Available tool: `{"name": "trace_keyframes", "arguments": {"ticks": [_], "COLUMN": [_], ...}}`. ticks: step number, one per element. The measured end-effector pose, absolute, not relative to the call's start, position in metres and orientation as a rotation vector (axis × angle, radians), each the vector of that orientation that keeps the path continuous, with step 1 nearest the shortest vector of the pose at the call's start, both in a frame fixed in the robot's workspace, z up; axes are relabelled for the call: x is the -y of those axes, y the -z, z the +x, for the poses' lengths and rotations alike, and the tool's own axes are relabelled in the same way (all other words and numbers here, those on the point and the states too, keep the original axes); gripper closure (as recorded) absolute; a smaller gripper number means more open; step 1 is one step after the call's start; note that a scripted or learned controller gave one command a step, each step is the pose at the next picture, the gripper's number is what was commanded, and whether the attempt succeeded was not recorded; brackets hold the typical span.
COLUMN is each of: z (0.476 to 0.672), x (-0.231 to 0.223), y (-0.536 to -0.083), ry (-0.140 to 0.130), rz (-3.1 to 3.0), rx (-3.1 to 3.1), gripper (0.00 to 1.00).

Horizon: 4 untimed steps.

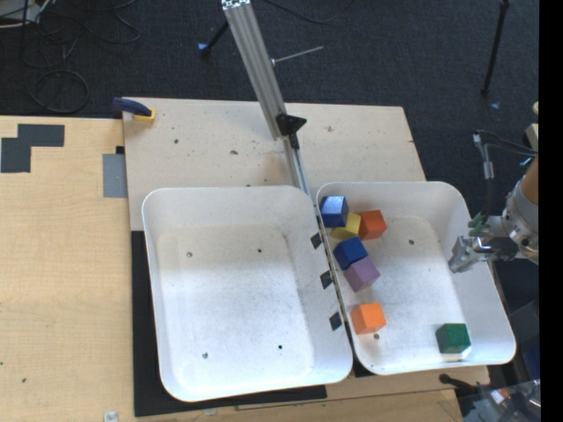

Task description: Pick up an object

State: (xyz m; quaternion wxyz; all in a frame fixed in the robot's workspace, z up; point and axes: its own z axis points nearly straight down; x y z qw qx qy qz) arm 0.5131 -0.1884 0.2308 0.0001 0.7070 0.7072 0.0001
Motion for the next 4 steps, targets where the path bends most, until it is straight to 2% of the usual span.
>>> {"name": "trace_keyframes", "arguments": {"ticks": [4], "z": [0.538], "x": [-0.027], "y": [-0.206], "ry": [0.002], "rz": [2.221], "rx": [-2.228], "gripper": [1.0]}}
